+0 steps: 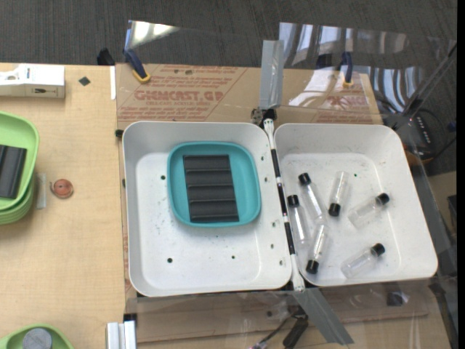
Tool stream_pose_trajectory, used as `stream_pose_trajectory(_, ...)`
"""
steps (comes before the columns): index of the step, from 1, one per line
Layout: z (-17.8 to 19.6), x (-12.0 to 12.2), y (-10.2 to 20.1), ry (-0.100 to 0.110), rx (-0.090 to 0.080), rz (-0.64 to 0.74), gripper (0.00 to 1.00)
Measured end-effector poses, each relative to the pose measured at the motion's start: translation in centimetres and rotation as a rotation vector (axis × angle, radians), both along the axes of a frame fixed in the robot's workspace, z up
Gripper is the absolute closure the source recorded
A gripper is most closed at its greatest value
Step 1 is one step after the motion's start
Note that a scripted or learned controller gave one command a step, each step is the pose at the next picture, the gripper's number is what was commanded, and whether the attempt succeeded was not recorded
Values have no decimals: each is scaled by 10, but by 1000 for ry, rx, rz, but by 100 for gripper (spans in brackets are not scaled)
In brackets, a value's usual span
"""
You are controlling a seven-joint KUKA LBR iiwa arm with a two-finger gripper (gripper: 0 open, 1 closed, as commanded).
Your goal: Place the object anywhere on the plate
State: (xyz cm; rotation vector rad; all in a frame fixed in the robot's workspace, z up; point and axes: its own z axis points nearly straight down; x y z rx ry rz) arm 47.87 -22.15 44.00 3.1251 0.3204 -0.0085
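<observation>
A teal square plate [176, 195] lies in the left white bin [149, 257], toward its back. A dark grey ribbed block [211, 189] covers the plate's middle. In the right white bin [407, 247] lie several clear vials with black caps. One vial [311, 195] is near the bin's centre, with another vial [337, 193] beside it. A third vial [362, 260] lies near the front right. More of them rest along the left wall and at the right.
Flat cardboard [189, 93] lies behind the bins. On the wooden bench at left sit a green dish [18, 195], a small red disc [62, 188], a white box [33, 82] and a green lid [36, 338] at the front corner.
</observation>
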Motion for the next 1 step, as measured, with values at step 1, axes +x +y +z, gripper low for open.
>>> stream_pose_trajectory(1, 0, 0, 0, 0, 0, 0, 0)
